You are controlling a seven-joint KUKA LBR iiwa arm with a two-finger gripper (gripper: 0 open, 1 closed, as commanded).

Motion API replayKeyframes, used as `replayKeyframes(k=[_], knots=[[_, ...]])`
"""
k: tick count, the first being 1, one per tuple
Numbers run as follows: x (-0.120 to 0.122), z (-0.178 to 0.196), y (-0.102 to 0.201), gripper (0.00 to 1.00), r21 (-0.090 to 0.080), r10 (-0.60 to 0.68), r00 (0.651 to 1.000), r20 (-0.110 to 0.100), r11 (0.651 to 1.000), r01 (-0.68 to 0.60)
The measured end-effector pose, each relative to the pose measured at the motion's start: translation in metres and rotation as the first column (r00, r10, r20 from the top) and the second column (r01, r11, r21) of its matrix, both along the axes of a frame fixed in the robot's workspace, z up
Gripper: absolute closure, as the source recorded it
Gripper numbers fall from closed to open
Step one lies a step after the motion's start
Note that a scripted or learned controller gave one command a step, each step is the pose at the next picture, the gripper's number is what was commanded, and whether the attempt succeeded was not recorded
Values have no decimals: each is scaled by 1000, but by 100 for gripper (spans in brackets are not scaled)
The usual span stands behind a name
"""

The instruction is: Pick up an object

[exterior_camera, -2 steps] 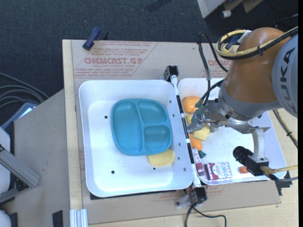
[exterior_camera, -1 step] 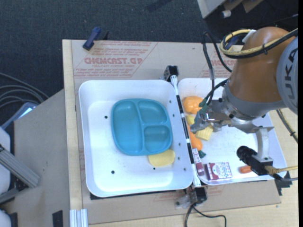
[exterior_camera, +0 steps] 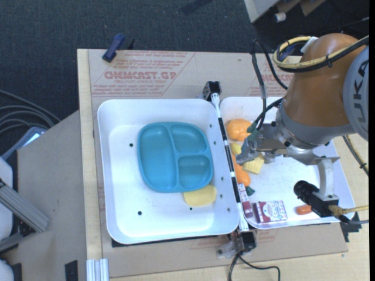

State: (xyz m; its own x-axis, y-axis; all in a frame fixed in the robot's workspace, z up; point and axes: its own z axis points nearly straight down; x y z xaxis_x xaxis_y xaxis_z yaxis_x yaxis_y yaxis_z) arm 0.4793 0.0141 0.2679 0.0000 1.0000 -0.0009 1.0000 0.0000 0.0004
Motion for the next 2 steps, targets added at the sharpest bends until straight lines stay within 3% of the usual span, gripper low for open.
replayKeyframes(k=[2], knots=[[0,-3,-14,100,1,-1,1000,-2,1000,1]])
